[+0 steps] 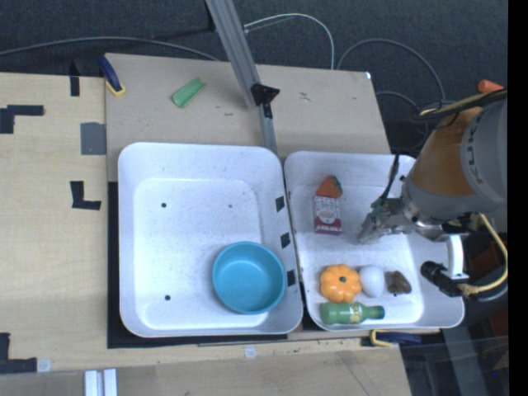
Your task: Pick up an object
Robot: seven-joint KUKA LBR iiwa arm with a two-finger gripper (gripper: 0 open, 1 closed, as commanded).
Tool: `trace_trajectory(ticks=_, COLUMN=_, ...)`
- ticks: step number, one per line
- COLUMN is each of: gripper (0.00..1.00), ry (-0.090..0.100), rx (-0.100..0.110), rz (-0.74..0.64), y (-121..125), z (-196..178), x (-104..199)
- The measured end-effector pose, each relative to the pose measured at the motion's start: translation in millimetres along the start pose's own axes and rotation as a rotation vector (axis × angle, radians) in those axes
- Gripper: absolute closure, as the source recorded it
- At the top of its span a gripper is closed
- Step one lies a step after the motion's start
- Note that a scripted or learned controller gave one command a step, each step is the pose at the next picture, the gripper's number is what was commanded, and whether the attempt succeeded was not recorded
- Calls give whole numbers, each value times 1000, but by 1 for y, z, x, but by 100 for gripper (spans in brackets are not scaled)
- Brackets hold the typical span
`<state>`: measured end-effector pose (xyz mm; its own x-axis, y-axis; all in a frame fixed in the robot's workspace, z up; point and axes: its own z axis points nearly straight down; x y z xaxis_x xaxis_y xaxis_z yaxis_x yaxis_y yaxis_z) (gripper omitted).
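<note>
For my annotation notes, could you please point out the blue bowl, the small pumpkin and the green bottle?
blue bowl (247,277), camera view, middle of its inner floor.
small pumpkin (340,283), camera view, centre of its orange body.
green bottle (348,313), camera view, middle of its lying body.

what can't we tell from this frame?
- Gripper, camera view: too small and blurred to make out, so any grasp is unclear.
- Small brown object: too small to identify.
- Carton: label print too blurred to read.

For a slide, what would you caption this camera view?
Robot gripper hovers over the right bin of toy groceries; a blue bowl sits in the left bin.
</note>
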<state>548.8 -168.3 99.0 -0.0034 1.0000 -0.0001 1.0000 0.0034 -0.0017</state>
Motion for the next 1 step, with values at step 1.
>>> trace_trajectory(ticks=1, gripper=100, ry=-1, rx=-6, rz=2, y=2, z=-63, x=-1)
